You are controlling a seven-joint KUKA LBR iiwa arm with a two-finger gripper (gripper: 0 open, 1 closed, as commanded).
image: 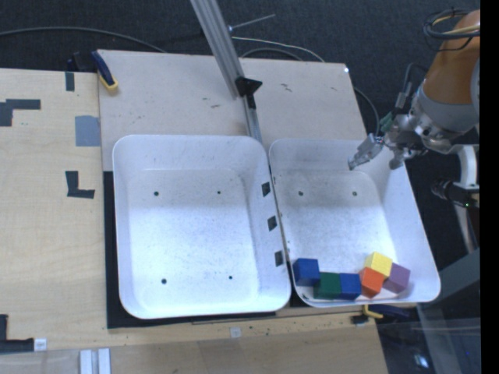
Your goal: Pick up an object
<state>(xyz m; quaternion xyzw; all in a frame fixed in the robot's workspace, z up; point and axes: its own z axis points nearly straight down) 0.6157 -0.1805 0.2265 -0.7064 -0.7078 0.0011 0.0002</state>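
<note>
While the gripper (380, 156) is hanging over the far right corner of the right bin (327, 209), its two fingers are standing apart with nothing between them. One finger is pointing down and left toward the bin floor, and the other is sitting just beside the bin's right wall. Behind the gripper, the arm (451, 76) is reaching in from the right, its orange band showing above the wrist.

Every candidate object is lying well away from the gripper, toward the near wall of the same bin. Six small blocks are crowding together there in a rough row. Closest to the gripper's own side are the yellow block (380, 263) and the purple block (398, 276), with the orange block (371, 281) touching both. Further left along the row are a blue block (349, 285), the green block (330, 285) and, at the end, another blue block (306, 270).

So the relation that is mattering is simple: the blocks are lying nearly straight toward the near edge from the gripper, with the whole bare, speckled bin floor between. The yellow block is probably the easiest target, since it is sitting at the far side of the cluster, facing the gripper. Because the blocks are touching one another, fingers coming down may nudge a neighbour.

Left of the gripper, past the dividing walls, the left bin (195, 224) is sitting beside the right one. No brand, label or readable writing is showing anywhere.
</note>
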